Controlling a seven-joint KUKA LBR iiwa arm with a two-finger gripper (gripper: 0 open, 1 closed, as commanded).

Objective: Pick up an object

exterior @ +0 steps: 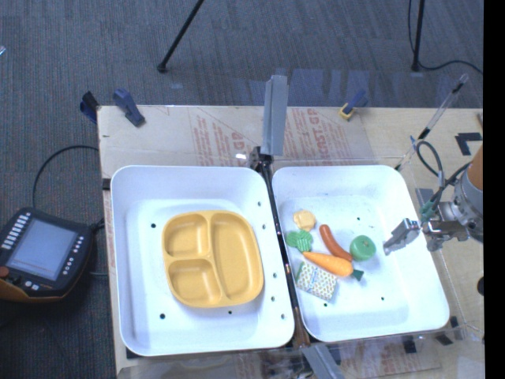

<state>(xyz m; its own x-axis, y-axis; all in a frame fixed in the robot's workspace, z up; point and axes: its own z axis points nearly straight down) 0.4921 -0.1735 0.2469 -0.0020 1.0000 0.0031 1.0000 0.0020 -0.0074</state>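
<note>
The right bin [394,306] holds several toy foods near its left side: a pale yellow round piece [304,219], a green leafy piece [298,240], a red sausage [334,242], an orange carrot [327,264], a green ball [363,248] and a patterned flat packet [316,281]. My gripper [401,237] hangs over the right part of this bin, a little to the right of the green ball and apart from it. I see nothing held in it.
The left bin [134,212] holds a yellow divided plate [211,257]. A grey upright post [274,121] stands behind the seam between the bins. Cables run along the bench's right edge [430,160]. A teach pendant [39,251] lies on the floor at left.
</note>
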